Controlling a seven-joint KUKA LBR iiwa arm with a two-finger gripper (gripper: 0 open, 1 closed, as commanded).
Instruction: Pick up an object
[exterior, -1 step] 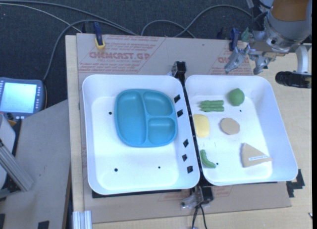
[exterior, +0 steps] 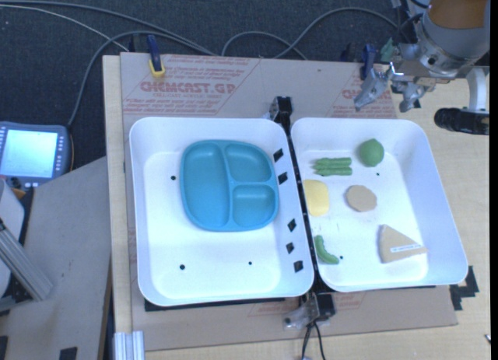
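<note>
Up at the upper right of the frame, the tool [exterior: 389, 90] hangs over the bench beyond the far rim of the shallow white right-hand bin [exterior: 440, 195], its two fingers spread apart with nothing between them. No pickup has begun, by my reading. Every candidate lies in that bin: round green ball [exterior: 371, 152], green bean pod [exterior: 333, 166], yellow lump [exterior: 316, 196], tan disc [exterior: 361, 198], tan wedge [exterior: 398, 245] (nearest the tool: the ball). Choosing, descending and grasping all remain.

Tray [exterior: 229, 186] in left bin [exterior: 148, 218]
</note>
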